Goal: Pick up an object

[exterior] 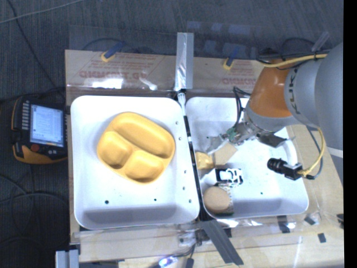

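Observation:
My gripper point(222, 151) is low in the right bin point(268, 202), near its left wall, and reaches down and to the left from the orange-banded wrist point(270, 96). Just left of its tip lies a small yellowish lump point(203, 161). A black and white item point(230, 176) sits right below the tip. A round tan object point(217, 200) rests in the bin's front left corner. A big yellow three-lobed object point(135, 146) lies in the middle of the left bin point(89, 205). The view does not show whether anything is held.
A raised divider point(189, 149) separates the two bins. A black cable plug point(284, 168) hangs off the arm over the right bin's right side. A handheld pendant with a screen point(42, 128) lies left of the bench.

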### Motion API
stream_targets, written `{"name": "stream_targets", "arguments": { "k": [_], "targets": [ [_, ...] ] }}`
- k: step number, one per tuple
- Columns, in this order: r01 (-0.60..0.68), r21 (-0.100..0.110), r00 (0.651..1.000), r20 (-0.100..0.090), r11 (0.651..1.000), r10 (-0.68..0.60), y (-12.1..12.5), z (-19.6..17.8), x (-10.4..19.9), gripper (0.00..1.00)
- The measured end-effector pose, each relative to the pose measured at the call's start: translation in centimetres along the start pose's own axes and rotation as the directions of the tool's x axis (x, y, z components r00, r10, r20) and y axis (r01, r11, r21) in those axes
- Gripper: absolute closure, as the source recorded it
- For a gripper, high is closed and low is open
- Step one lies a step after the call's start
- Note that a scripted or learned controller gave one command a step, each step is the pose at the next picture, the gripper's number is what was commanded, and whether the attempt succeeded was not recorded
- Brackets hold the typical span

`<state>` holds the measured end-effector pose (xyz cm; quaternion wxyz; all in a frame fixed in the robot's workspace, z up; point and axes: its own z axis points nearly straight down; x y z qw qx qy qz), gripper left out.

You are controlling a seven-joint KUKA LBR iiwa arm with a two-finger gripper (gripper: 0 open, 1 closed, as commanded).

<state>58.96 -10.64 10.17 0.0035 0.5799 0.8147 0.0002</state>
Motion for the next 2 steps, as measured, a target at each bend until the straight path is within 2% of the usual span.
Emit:
{"name": "stream_targets", "arguments": {
  "k": [1, 2],
  "targets": [
    [0.001, -0.001, 1.000, -0.003, 1.000, -0.001, 0.10, -0.84, 0.14, 1.00],
    [0.001, 0.000, 1.000, -0.004, 1.000, -0.001, 0.07, -0.79, 0.17, 0.00]
  ]
}}
